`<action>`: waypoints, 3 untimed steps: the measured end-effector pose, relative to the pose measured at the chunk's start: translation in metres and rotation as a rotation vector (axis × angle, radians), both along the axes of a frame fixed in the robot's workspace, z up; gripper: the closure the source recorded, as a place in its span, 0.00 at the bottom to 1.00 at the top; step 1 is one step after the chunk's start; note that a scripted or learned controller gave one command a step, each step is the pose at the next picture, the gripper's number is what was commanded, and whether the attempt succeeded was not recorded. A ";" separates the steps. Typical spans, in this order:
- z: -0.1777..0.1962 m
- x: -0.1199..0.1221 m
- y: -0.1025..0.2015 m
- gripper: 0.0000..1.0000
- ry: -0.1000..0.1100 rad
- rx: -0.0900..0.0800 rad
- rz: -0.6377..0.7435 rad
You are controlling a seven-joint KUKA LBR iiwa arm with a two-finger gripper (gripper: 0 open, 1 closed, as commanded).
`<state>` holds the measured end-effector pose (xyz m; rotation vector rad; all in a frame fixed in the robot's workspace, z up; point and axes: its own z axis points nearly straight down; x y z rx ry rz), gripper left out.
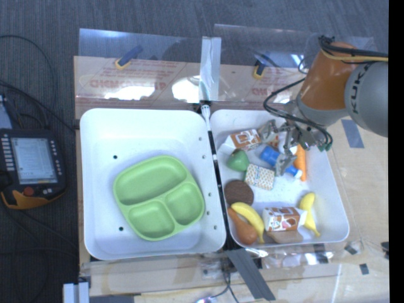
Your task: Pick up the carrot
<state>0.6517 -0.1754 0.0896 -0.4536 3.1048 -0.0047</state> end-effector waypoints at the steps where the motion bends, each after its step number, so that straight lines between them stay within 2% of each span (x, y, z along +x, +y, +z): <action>1: 0.012 0.004 0.005 1.00 -0.014 0.002 0.001; 2: 0.089 0.020 0.026 1.00 -0.008 0.002 -0.142; 3: 0.131 0.018 -0.022 1.00 -0.004 0.002 -0.395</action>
